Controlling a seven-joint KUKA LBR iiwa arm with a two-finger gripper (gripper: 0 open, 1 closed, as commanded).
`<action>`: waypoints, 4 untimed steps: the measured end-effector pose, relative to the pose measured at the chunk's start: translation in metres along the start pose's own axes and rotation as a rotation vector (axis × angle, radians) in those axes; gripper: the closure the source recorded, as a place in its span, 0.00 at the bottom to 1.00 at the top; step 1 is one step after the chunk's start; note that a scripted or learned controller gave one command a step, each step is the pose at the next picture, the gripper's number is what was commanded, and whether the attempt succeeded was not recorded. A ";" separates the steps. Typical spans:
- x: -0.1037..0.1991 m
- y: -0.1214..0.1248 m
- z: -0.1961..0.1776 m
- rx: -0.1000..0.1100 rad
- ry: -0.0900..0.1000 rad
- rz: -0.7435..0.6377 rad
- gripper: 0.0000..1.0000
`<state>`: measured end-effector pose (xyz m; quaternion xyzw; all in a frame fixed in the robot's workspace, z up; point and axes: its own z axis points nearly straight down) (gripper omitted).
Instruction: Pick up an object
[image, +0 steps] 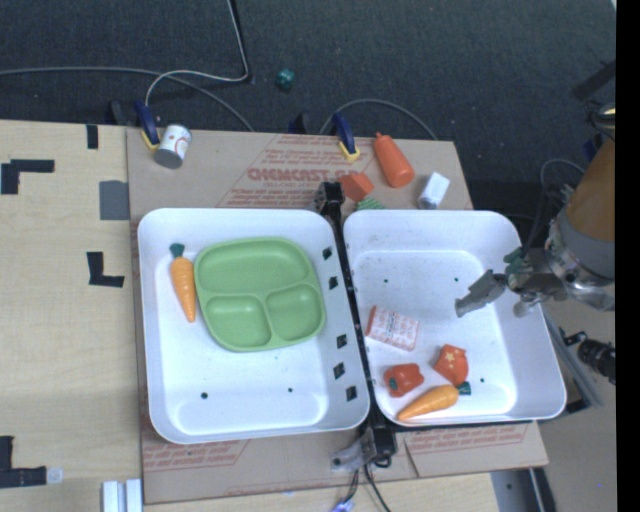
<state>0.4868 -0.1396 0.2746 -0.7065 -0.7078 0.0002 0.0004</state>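
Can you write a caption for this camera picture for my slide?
Gripper hovers above the right bin, nothing held.

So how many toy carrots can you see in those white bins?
2. One carrot lies in the left bin, beside the green plate. The other carrot lies near the right bin's front edge.

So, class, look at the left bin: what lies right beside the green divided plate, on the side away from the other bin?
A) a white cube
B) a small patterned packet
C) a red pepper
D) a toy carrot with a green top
D: the toy carrot lies in the left bin along the outer edge of the green divided plate, green top pointing toward the bin's far wall.
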 end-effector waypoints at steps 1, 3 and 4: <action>-0.026 0.015 0.098 0.002 0.001 0.001 0.00; -0.015 -0.002 0.178 -0.004 -0.001 0.001 1.00; 0.056 0.027 0.090 0.000 0.000 -0.001 1.00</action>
